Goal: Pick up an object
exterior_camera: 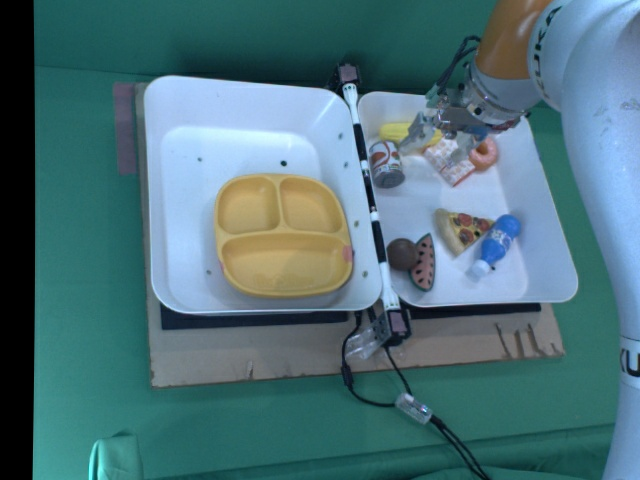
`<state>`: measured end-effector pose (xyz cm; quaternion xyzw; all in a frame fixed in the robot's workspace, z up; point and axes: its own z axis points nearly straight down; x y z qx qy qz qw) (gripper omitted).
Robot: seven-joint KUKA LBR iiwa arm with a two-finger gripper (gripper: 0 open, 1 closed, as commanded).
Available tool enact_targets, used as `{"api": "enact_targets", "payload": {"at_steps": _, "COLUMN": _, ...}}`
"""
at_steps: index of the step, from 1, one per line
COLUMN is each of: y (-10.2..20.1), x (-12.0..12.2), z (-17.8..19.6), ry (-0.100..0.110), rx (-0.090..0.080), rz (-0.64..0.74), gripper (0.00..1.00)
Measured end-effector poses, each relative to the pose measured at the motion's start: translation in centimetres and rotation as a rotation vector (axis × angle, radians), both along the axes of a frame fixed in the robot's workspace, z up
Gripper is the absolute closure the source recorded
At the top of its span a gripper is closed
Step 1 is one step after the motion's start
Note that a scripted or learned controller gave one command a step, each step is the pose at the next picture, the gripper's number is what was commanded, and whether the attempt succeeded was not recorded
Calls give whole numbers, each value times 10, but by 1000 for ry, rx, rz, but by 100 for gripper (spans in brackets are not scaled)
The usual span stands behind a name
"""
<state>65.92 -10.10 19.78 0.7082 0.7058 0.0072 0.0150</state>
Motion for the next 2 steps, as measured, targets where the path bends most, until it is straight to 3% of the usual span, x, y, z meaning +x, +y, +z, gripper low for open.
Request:
{"api": "enact_targets", "payload": {"at_steps": 1, "y": -3, "x": 3, "z": 18, "ry": -16, "rx": -8, "rz": -4, "gripper": 100}}
{"api": "enact_targets", "payload": {"at_steps": 2, "y": -8, "x": 37, "z": 128, "ry": 15, "rx": 5, "rz": 0, "gripper": 100}}
